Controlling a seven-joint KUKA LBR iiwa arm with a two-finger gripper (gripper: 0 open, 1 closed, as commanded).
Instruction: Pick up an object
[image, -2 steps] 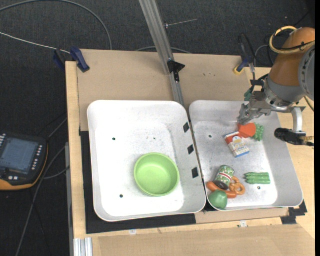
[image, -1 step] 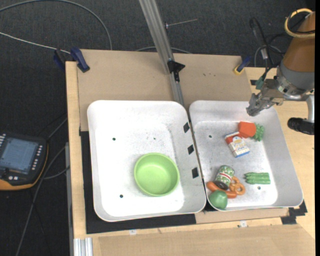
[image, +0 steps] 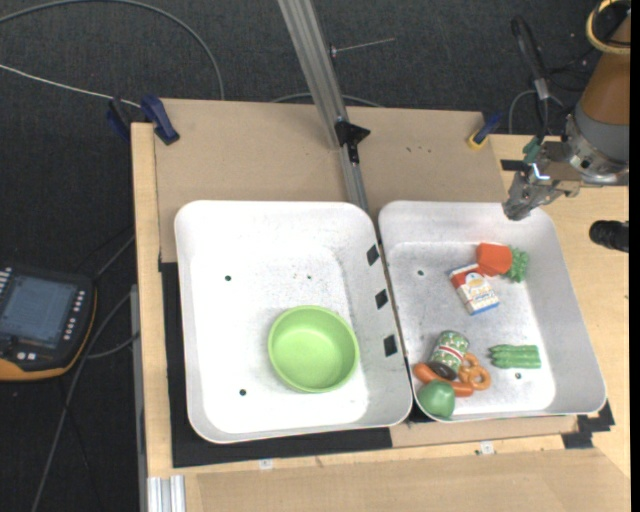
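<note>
We see the gripper (image: 520, 203) poised over the right bin's (image: 575, 310) far rim; finger spacing we cannot tell. The nearest pickable, a toy carrot (image: 497, 259), lies just below; descent likely comes next.

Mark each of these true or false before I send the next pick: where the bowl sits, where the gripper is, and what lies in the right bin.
1. The green bowl sits in the left bin. True.
2. The gripper hangs over the left bin's near edge. False: it is at the far right corner of the right bin.
3. The small carton lies beside the carrot in the right bin. True.
4. The bean pods rest inside the green bowl. False: they lie on the right bin's floor, near its right wall.
5. The green apple is at the right bin's near left corner. True.
</note>
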